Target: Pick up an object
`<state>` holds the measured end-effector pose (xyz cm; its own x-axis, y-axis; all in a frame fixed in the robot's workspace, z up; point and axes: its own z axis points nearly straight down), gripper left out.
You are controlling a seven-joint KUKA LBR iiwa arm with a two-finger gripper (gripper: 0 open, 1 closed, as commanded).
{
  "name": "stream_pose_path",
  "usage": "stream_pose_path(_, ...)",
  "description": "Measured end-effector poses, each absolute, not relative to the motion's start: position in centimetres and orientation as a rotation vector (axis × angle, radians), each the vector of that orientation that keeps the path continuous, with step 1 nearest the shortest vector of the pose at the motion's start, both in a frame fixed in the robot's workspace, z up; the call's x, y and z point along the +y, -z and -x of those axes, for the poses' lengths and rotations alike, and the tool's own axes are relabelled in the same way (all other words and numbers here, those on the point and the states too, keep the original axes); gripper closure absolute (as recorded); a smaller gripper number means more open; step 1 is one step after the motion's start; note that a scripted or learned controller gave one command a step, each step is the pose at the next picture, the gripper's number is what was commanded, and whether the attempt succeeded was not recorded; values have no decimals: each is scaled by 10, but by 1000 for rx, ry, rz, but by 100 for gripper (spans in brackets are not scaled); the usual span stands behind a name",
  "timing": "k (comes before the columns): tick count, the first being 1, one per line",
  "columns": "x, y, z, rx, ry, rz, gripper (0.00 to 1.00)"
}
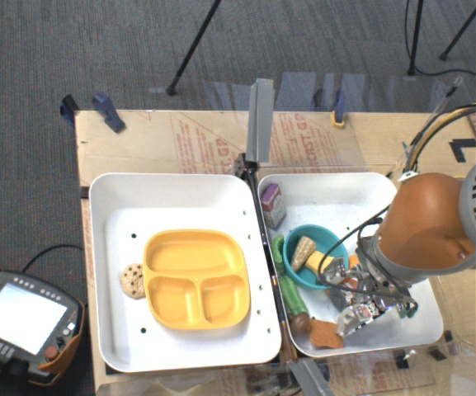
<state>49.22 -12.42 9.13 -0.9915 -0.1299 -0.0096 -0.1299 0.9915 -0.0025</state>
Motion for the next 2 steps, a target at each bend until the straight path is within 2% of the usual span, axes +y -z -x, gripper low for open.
stream_pose_path(1,-112,-88,-601,3138,-3,-51,0)
stream_pose_path(2,-213,-135,-595,3133,5,82,0)
